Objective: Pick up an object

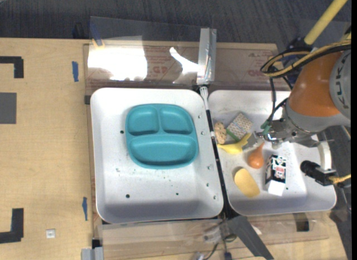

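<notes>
My gripper hangs over the middle of the right bin, reaching in from the right under the orange wrist band. Just below and left of it lies a small orange pear-shaped object. A yellow banana lies to the gripper's left, beside a tan cookie-like piece and a speckled square pad. A yellow oval object rests near the bin's front. A black and white box lies to its right. I see nothing held in the gripper.
The left bin holds a teal divided plate. A clear plastic sheet stands behind the bins. Cables loop above the arm at the right. A ridge divides the two bins.
</notes>
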Action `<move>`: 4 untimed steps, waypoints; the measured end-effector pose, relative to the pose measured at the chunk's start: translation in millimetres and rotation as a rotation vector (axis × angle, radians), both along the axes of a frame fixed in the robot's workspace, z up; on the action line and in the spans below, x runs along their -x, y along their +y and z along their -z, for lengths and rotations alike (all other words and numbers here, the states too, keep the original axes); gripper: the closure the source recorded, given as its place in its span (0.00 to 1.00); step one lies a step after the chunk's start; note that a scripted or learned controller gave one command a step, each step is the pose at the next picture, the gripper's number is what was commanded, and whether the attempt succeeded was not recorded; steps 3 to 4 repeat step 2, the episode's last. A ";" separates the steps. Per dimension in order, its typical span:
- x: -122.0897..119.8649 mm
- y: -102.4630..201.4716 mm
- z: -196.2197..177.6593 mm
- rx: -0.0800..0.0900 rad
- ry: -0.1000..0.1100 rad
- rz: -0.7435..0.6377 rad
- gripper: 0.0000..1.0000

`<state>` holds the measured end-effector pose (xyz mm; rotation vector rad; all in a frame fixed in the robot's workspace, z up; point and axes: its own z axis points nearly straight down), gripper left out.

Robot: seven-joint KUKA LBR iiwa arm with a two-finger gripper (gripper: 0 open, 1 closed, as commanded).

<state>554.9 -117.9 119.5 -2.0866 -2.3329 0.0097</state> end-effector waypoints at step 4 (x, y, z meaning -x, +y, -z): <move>10.8 2.8 19.9 0.005 -0.027 -0.041 1.00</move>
